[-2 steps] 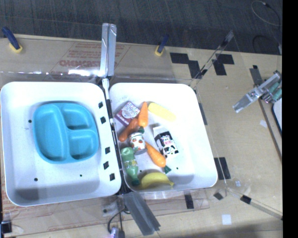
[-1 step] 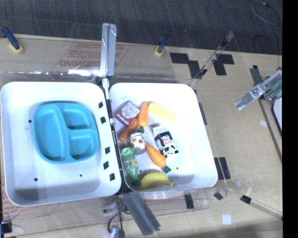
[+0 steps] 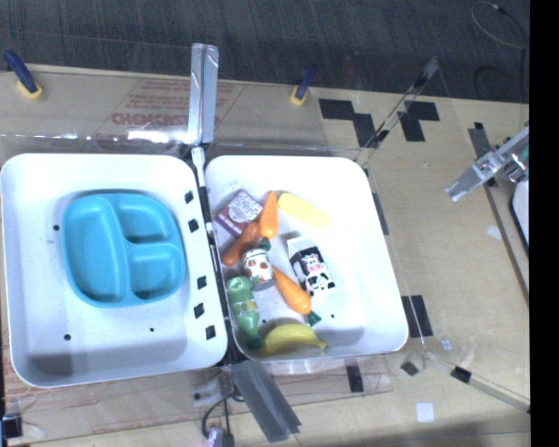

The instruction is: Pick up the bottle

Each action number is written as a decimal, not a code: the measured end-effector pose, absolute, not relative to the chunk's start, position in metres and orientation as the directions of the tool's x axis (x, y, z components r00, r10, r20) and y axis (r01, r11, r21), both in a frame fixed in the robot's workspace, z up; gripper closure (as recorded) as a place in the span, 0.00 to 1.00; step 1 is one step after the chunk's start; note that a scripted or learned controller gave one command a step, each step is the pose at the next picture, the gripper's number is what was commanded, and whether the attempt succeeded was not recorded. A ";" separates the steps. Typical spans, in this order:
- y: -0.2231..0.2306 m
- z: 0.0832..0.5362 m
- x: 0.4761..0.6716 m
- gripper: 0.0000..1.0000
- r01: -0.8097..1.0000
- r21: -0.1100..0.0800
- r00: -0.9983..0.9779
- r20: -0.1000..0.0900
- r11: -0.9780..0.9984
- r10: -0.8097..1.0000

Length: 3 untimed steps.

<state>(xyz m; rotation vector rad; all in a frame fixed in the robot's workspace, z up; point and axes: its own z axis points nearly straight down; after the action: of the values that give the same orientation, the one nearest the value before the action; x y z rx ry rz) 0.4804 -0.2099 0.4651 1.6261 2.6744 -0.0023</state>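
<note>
End effector [image 3: 458,189] at right edge over surface [image 3: 447,277], well apart from bins; grip state cannot tell. Green bottle [image 3: 242,304] in right bin [image 3: 377,250], low left corner by wall, touching banana [image 3: 291,339], near carrot [image 3: 292,290]. Best approach: descend vertically, straddle bottle's narrow axis, avoid wall and neighbours

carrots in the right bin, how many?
2. One carrot lies near the bin's upper middle, the other carrot lower, beside the cow-print carton. Others may be hidden under the pile.
</note>
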 end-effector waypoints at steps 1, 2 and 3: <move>-0.191 0.443 0.477 1.00 0.719 0.000 -0.695 -0.001 0.695 0.719; -0.190 0.455 0.479 1.00 0.716 0.000 -0.698 -0.004 0.698 0.716; -0.190 0.466 0.479 1.00 0.714 0.001 -0.701 -0.007 0.701 0.714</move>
<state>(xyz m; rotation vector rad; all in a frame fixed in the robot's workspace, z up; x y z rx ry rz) 0.4795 -0.1904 0.4659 1.2130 2.8906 -0.0036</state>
